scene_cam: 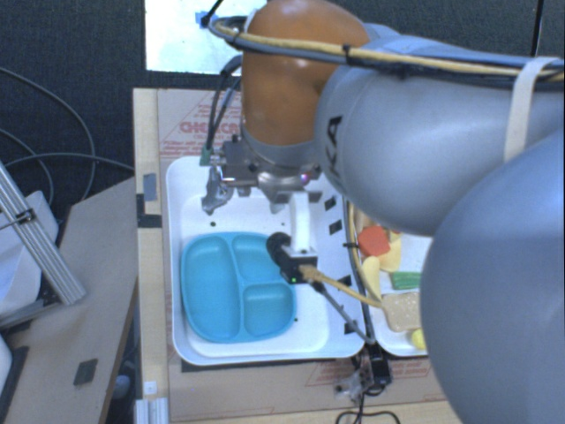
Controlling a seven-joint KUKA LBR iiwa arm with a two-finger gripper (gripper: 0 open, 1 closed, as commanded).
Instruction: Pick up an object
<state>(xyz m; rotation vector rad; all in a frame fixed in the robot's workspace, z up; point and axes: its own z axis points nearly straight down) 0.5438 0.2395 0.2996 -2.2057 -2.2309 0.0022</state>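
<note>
Since the blue plastic compartment tray (234, 285) is the one thing lying in the left shallow white bin (265, 350), it is the likeliest target. It rests flat toward that bin's near-left corner. In the camera view the pincer (221, 200) hangs over the bin's far edge, just beyond the tray's far rim. Whether it is wide or narrow I cannot tell, because the wrist above masks it. I can make out nothing held in it.

The main risk, as I judge it, is the tray itself. It is broad, low and smooth, and offers only a thin rim to close on. A descent onto the flat compartments would likely press or slide it. A grip on one rim could tip it and let it slip out on the lift. Coming down too near the far edge could strike the bin's wall.

The right shallow white bin (395, 349) holds smaller pieces along its left edge: a red round piece (374, 239), a yellow piece (371, 272), a green piece (406, 281) and a flat beige piece (402, 309). The grey arm (424, 148) covers much of that bin.
</note>
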